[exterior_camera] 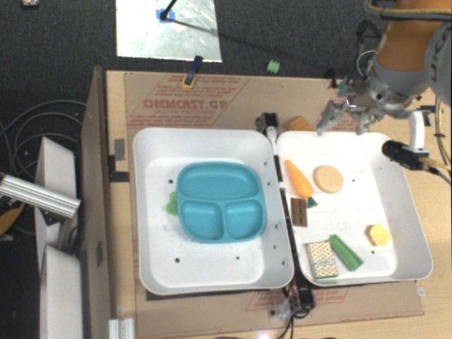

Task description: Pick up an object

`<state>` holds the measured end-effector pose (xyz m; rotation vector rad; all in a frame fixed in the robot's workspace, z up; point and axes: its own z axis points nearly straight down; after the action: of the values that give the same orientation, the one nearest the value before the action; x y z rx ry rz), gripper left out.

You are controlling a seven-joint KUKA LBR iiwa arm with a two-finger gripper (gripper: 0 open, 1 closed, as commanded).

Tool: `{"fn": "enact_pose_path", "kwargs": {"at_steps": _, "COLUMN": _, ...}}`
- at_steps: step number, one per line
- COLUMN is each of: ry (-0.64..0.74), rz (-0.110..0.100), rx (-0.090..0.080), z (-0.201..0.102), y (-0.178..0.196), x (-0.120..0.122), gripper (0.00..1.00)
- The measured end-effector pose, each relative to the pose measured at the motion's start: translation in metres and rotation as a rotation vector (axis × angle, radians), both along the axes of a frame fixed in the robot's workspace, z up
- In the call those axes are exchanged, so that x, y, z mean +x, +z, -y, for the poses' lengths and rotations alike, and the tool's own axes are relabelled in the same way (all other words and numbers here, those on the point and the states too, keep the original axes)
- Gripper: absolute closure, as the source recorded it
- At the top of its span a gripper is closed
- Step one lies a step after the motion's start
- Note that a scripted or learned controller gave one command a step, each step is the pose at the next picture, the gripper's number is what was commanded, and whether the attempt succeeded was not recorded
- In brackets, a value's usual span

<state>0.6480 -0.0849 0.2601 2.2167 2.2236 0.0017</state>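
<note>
We hover our gripper (344, 121), jaws apart and empty, above the right bin's (409, 189) far rim; next we must descend onto the carrot (299, 179).

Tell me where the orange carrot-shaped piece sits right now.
The orange carrot-shaped piece lies in the right white bin, near its left wall, just left of the round tan disc and above the small dark brown block.

left bin (152, 210): blue tray (220, 201) | floor: foil sheet (167, 20), cables (42, 126)
</note>
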Motion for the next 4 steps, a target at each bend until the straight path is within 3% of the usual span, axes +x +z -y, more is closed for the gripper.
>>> {"fn": "enact_pose_path", "kwargs": {"at_steps": 1, "ry": -0.004, "rz": -0.010, "rx": 0.001, "z": 0.023, "y": -0.135, "x": -0.009, "gripper": 0.00}}
{"fn": "enact_pose_path", "kwargs": {"at_steps": 2, "ry": 0.002, "rz": 0.010, "rx": -0.004, "z": 0.002, "y": -0.172, "x": -0.010, "gripper": 0.00}}
{"fn": "enact_pose_path", "kwargs": {"at_steps": 4, "ry": 0.000, "rz": 0.018, "rx": -0.004, "z": 0.009, "y": -0.169, "x": -0.041, "gripper": 0.00}}
